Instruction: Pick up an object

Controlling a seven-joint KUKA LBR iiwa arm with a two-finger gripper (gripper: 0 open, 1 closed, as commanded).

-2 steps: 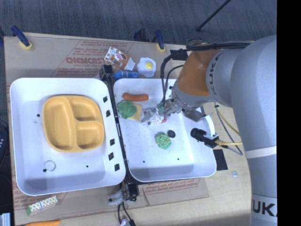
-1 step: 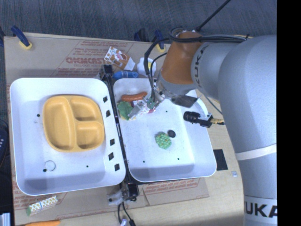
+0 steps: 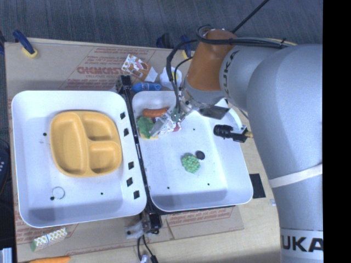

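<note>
Gripper (image 3: 174,115) down at the far-left corner of the right white plastic bin (image 3: 233,185), amid orange sausage-shaped toy (image 3: 155,113) and green leafy toy (image 3: 145,127). Can't tell its state. Probably mid-grab, nothing lifted.

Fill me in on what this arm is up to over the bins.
The grey arm reaches in from the right and its gripper is down at the far left corner of the right bin, among a small cluster: an orange sausage-shaped toy, a green item and a white and red piece. Nothing is clearly lifted yet. A green bumpy ball lies apart, mid-bin. The left bin holds a yellow divided tray.
</note>
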